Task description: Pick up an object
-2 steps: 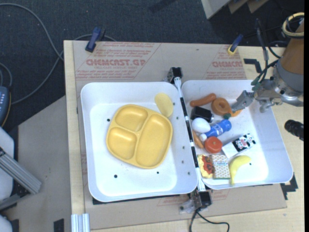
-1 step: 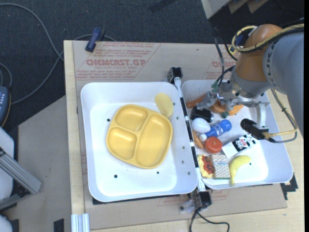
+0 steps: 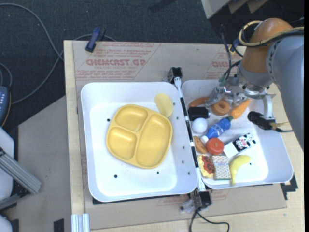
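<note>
Toy donut (image 3: 222, 106) lies at the right bin's (image 3: 280, 170) far edge, beneath the gripper (image 3: 227, 92); jaw state cannot be told. Grasping appears underway; next comes closing and lifting.

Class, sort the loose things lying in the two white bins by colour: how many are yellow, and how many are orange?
Yellow: 3 – divided plastic plate, small oval piece, toy banana
Orange: 2 – ring-shaped doughnut toy, toy carrot
Total: 5
</note>
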### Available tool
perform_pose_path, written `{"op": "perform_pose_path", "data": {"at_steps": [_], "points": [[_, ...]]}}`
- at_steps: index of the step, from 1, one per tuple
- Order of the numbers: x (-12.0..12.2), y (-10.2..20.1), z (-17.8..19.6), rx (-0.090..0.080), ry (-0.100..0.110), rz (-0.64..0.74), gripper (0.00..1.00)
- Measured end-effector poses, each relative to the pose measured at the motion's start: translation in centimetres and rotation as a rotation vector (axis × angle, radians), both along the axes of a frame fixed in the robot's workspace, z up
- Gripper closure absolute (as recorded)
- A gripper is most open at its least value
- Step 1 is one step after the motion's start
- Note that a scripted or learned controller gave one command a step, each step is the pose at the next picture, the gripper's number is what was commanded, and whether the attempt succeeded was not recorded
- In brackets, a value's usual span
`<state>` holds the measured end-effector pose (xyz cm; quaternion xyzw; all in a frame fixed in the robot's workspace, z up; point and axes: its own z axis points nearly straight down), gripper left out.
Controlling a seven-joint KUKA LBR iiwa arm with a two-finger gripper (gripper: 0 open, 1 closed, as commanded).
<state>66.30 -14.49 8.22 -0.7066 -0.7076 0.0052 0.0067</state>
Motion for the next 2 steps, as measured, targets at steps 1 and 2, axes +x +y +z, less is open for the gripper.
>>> {"op": "perform_pose_path", "data": {"at_steps": [1, 2], "points": [[0.1, 0.1, 1.1, -0.001, -0.002, 0.001, 1.00], [0.4, 8.0, 10.4, -0.002, -0.020, 0.000, 1.00]]}}
